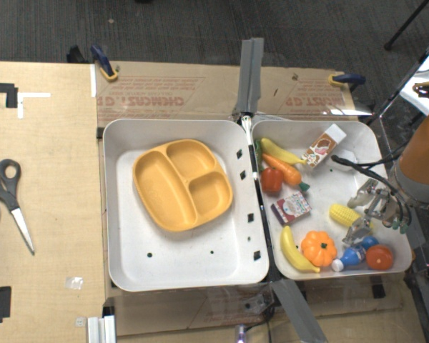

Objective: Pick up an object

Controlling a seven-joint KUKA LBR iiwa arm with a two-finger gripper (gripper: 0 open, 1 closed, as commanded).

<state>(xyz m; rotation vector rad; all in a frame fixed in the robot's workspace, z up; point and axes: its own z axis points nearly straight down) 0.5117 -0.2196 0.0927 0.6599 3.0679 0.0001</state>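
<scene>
The right bin (357, 145) holds several toy foods. A yellow corn cob (342, 213) lies at its middle right, with a small orange pumpkin (319, 248) and a banana (293, 251) nearer the front. A blue bottle (351, 257) and an orange ball (380, 257) sit in the front right corner. My gripper (362, 224) hangs low over the bin, just right of the corn cob and above the blue bottle. I see nothing held in it.
A red packet (292, 206), a tomato (272, 181), a carrot (283, 167), a second banana (278, 150) and a small carton (325, 147) crowd the right bin's left and back. The left bin (121, 256) bears a yellow divided plate (183, 184). Scissors (13, 200) lie on the bench at the left.
</scene>
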